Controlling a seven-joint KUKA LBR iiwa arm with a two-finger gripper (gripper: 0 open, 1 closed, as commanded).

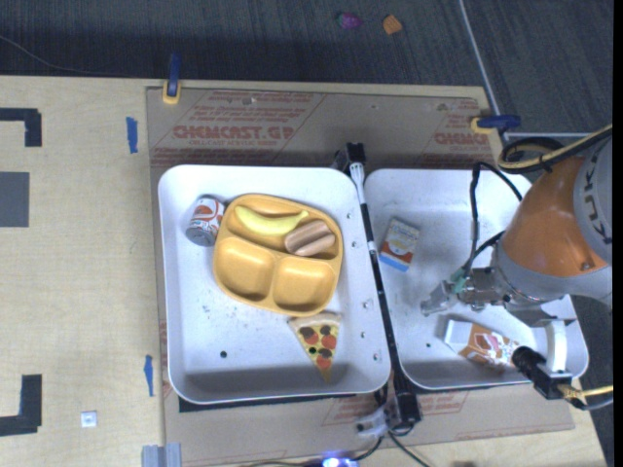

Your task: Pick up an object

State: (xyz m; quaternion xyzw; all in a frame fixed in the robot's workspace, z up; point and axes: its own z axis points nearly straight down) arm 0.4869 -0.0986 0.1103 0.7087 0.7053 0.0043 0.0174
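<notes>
At lower right, the gripper (443, 298) is poised above the packet (479, 343); claw state indiscernible, nothing lifted yet.

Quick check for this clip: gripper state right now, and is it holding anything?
Gripper: over the right bin, above the bare floor between the small carton and the snack packet; nothing seen in its grasp.

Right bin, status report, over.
Gripper low over right bin, nothing visibly held. Wrapped snack just beside it. Small carton lies apart.
</notes>
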